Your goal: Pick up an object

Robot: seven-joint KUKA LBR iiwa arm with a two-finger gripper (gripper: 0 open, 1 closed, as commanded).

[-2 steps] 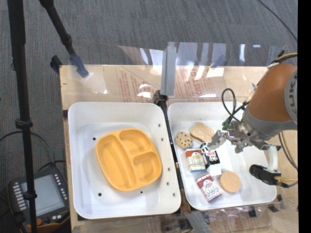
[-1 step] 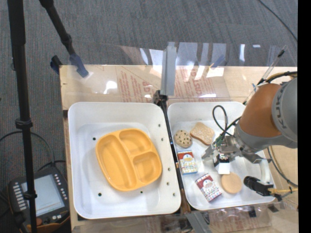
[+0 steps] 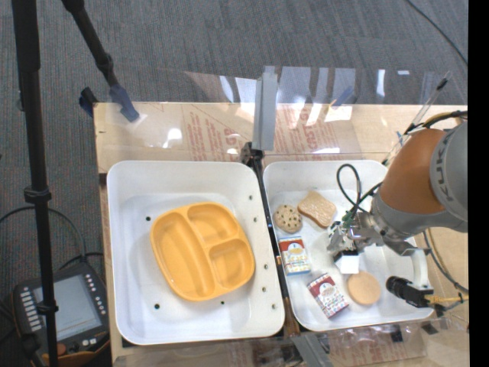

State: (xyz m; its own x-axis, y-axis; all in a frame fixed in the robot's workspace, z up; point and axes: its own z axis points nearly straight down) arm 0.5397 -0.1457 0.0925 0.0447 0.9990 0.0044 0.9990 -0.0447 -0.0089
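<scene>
Two cartons [image 3: 294, 254]; one cookie [image 3: 288, 218]; one toast [image 3: 317, 208]; one yellow tray [image 3: 202, 249].

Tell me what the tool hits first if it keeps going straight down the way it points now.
Most likely the small white block right under the tool, lying on the right bin floor. The round tan disc sits just beyond it. Depth is hard to judge from this slanted view.
</scene>
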